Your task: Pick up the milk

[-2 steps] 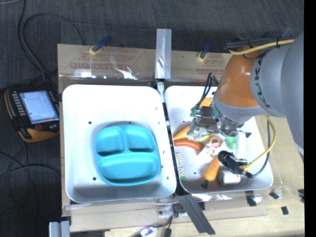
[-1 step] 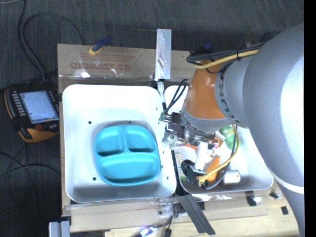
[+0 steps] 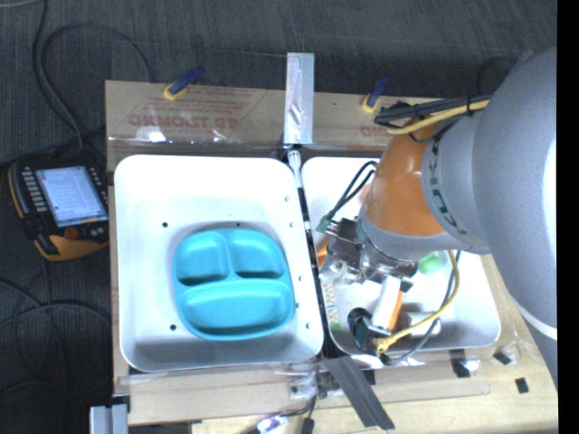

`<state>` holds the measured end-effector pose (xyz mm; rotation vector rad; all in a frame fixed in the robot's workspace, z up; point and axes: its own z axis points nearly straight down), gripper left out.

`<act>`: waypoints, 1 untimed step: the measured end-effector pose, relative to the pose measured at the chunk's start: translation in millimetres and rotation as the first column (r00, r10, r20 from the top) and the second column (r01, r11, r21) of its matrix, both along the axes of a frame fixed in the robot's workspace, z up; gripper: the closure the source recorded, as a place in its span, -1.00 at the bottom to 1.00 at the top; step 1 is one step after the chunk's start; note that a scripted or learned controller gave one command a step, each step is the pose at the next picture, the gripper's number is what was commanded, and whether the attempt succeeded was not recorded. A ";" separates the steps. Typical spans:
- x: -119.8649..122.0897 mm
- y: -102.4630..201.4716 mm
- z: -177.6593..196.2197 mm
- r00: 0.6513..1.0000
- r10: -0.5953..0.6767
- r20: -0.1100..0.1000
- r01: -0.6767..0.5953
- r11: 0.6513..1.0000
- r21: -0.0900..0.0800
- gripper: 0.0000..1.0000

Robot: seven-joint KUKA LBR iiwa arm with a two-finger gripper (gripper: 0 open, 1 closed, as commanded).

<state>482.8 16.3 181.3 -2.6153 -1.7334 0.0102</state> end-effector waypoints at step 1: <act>33.9 61.2 31.1 0.948 -0.319 0.003 0.319 0.948 -0.006 1.00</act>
